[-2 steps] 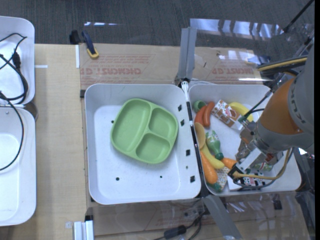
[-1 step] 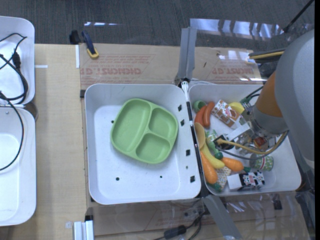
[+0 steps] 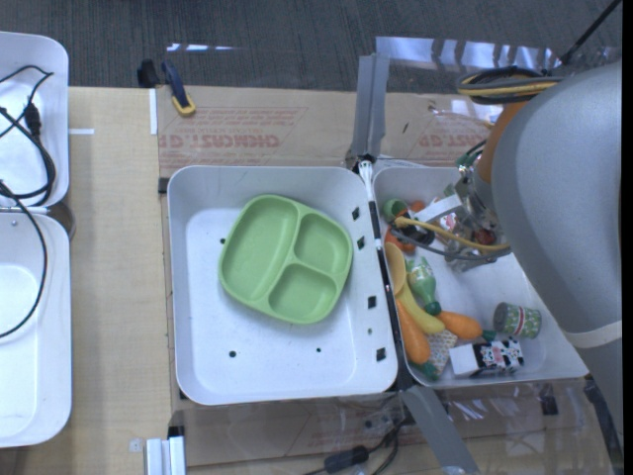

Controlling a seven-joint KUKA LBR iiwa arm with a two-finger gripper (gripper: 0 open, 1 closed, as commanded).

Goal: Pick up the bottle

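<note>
The tabletop [image 3: 109,265] was the largest thing there, pale wood with brown cardboard laid under two white bins. Taking the left bin [image 3: 198,364] as the landmark: the grey arm [image 3: 569,206], nearly as big, loomed to its right over the right bin [image 3: 554,364], which touched the landmark's right wall.

Inside the left bin, a little above its middle, lay a green three-part plate [image 3: 287,258], flat on the floor.

The tool [image 3: 473,231] hung to the right of the left bin, low over the upper middle of the clutter; whether it was open or closed could not be told.

Just beyond the landmark's right wall lay a yellow banana [image 3: 410,300], then an orange carrot [image 3: 461,323]. The bottle [image 3: 423,283], small, green and clear, lay between them just beside the banana, a short way below and left of the tool. Farther right sat a patterned green cup [image 3: 517,319] on its side and a black-and-white carton [image 3: 487,356].
</note>
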